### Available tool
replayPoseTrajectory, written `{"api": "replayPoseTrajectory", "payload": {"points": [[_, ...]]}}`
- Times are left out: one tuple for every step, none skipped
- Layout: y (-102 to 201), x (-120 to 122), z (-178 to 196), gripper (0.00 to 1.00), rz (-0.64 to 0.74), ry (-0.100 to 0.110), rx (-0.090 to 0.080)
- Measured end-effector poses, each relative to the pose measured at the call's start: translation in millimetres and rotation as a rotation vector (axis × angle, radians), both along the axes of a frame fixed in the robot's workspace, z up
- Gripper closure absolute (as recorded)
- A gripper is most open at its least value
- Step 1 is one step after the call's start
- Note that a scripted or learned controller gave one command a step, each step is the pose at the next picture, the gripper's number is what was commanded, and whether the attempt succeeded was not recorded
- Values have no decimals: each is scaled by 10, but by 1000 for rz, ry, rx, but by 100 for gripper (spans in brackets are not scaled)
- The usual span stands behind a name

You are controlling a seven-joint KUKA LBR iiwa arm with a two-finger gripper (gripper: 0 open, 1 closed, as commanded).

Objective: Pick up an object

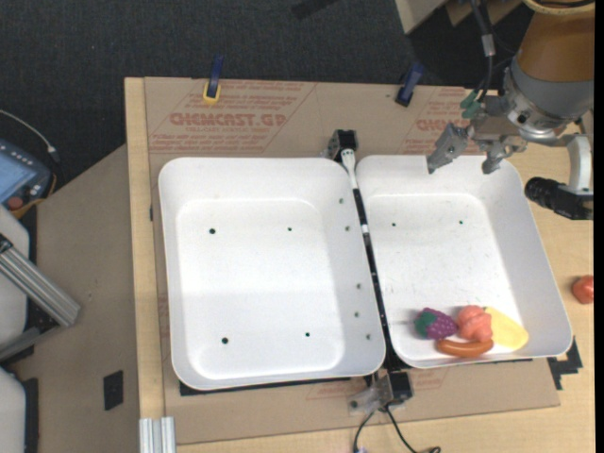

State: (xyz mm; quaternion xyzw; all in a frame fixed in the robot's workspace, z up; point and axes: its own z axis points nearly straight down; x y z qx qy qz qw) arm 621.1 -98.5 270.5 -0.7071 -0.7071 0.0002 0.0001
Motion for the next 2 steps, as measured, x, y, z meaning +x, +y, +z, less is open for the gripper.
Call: {"api": "replayPoseTrajectory", "payload": {"points": [[-217, -509, 535, 0, -3, -7, -2], [-67, -1268, 1518, 0, 1, -13, -1]]}}
